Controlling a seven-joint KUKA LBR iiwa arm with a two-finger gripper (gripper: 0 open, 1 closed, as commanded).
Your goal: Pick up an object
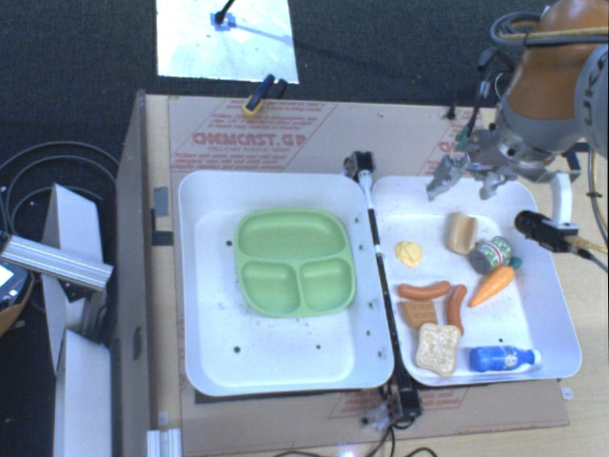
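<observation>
1. The grey two-finger gripper (468, 176) hangs over the far edge of the right white bin (561, 336). Its fingers are spread apart and there is nothing between them.
2. The toys lie in that right bin. There is a tan bread roll (461, 232), a small yellow lump (409, 252), a round green and grey toy (493, 253), an orange plastic carrot (492, 285), two red-orange sausages (423, 290), a brown waffle square (418, 313), a slice of toast (438, 347) and a blue plastic bottle (501, 358).
3. The left white bin (214, 350) holds a green plastic tray with three parts (294, 261).
4. The bread roll is the toy nearest the gripper, so I think it is the best one to go for. It lies near the far end of the bin, just beside the green and grey toy.
5. Its long side seems to run from the far end of the bin toward the near end, a bit tilted. It is short and fat, so this is hard to be sure of.
6. To do it well, the gripper should come straight down over the middle of the roll and squeeze across its short side.
7. It should stay away from the green and grey toy, so that it does not push it or grab both
</observation>
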